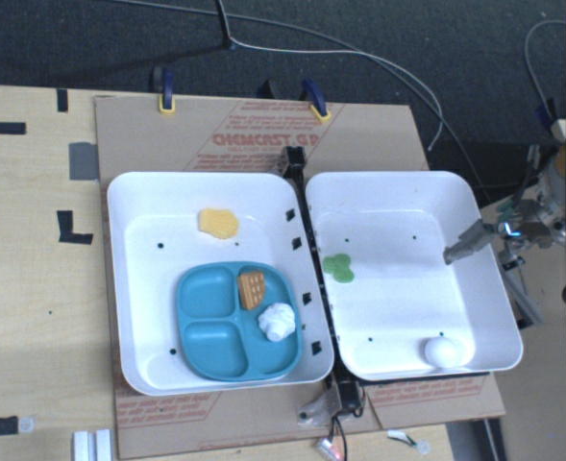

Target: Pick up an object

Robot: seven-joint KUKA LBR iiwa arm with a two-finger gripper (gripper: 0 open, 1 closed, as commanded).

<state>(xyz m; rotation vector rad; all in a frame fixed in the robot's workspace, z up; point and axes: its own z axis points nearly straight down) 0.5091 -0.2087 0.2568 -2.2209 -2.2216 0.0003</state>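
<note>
A: Where are the candidates located?

B: In the right bin (398, 200), a green piece (338, 268) lies at 9 o'clock and a white ball (443, 351) at 5 o'clock. The claw (453, 253) is seen at the 3 o'clock rim; whether it is open cannot be told.

A: How is the ball expected to handle?

B: It is judged light, smooth and prone to rolling. It should be gripped across its widest girth. The green piece appears flat and soft, so less purchase is offered.

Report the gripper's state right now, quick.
Gripper: cannot be told whether open or closed; it sits at the right bin's right edge, and nothing visible is held.
</note>
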